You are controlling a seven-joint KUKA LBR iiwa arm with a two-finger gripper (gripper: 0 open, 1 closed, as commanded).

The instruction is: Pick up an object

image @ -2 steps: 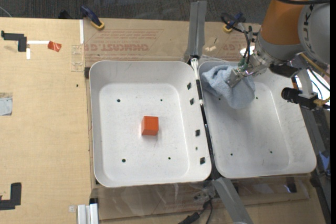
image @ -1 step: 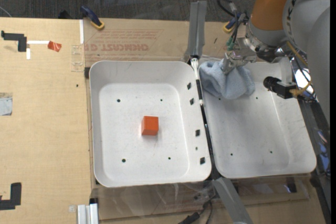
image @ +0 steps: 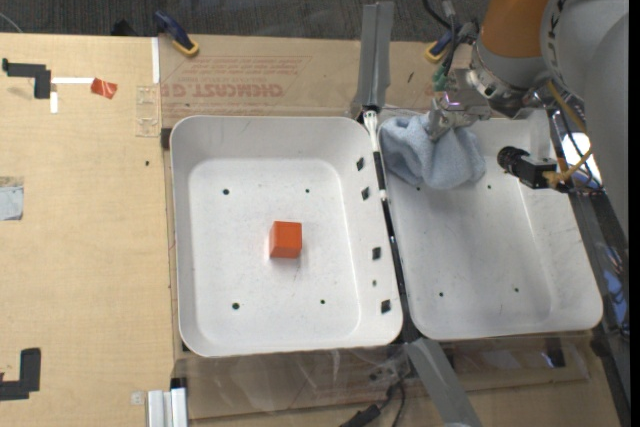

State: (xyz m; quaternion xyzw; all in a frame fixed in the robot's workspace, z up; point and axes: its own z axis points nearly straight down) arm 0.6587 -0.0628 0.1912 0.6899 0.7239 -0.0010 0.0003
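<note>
Cloth (image: 432, 155) bunched in right bin's (image: 500, 275) far-left corner, hand (image: 445, 118) pinching its top, part lifted

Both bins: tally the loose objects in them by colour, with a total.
Orange: 1, the orange block in the left bin.
Blue-grey: 1, the crumpled cloth at the far left corner of the right bin, under the pincer.
Total: 2

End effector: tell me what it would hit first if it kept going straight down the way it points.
Most likely the grey cloth bunched right beneath the end effector, in the right bin's far left corner. Contact can't be judged from this slant.
</note>
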